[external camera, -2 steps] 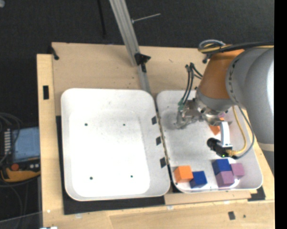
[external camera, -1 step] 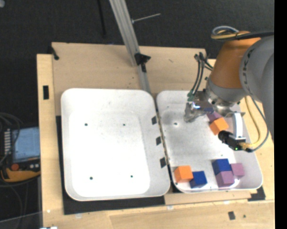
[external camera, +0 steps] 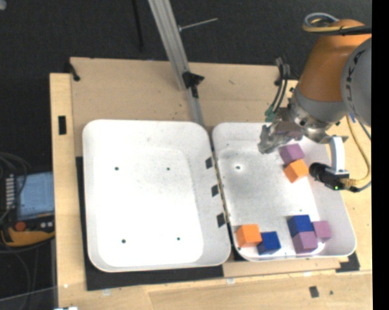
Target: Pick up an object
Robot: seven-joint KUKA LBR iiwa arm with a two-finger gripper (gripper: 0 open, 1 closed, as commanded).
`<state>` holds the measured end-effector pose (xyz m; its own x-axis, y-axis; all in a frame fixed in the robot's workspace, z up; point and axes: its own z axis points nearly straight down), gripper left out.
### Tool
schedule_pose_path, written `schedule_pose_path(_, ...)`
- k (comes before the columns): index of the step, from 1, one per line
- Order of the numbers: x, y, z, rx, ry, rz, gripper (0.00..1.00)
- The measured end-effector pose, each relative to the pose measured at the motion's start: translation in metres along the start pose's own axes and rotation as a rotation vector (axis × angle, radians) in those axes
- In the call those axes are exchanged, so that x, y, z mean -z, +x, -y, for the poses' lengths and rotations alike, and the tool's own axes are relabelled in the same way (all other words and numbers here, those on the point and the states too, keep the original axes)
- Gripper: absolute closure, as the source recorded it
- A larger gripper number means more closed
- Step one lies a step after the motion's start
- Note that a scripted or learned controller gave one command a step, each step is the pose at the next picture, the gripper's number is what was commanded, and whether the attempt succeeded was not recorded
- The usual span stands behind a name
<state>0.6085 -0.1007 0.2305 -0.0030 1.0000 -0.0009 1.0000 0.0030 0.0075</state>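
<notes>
The grey arm with its orange band reaches in from the upper right of the frame, and its two-finger gripper (external camera: 270, 141) hangs over the upper part of the right-hand shallow white bin (external camera: 246, 192). Whether anything is clamped there cannot be told, since the view is too coarse at that spot. No block shows between its tips.

Just to the lower right of the gripper lies a small purple cube (external camera: 291, 153), and touching it below sits a small orange cube (external camera: 296, 170). Both rest on the bin floor near the upper right corner.

Along the lower edge of the same bin lie five more blocks. An orange cube (external camera: 249, 234) sits at lower left, with a blue cube (external camera: 269, 242) just beside it on the right. Further right, a larger blue cube (external camera: 300, 225) stands above a purple cube (external camera: 304, 241), and a paler purple cube (external camera: 322, 230) lies just to their right.

The left-hand white bin (external camera: 149, 192) fills the middle left of the frame. A slanted metal rail (external camera: 172, 37) runs from the top centre down toward the bins.
</notes>
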Motion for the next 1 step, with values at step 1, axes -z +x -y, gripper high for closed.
schedule_pose_path(1,0.0108,0.0527,-0.0048,0.005,0.004,-0.002,1.0)
